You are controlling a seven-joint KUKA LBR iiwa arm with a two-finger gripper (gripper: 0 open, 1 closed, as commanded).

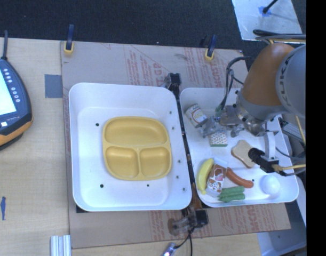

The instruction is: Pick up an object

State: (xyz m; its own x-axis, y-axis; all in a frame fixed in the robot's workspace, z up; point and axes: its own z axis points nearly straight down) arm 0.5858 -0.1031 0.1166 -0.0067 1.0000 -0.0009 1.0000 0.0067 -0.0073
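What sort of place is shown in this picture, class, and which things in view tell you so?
Probably a robotics lab or test bench, not a kitchen. A robot arm reaches over two white bins taped and clamped to cardboard, the food looks like toy pieces, and a handheld control pendant lies on the bench.

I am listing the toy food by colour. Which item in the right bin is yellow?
The banana, at the right bin's left edge; the hot dog beside it is red.
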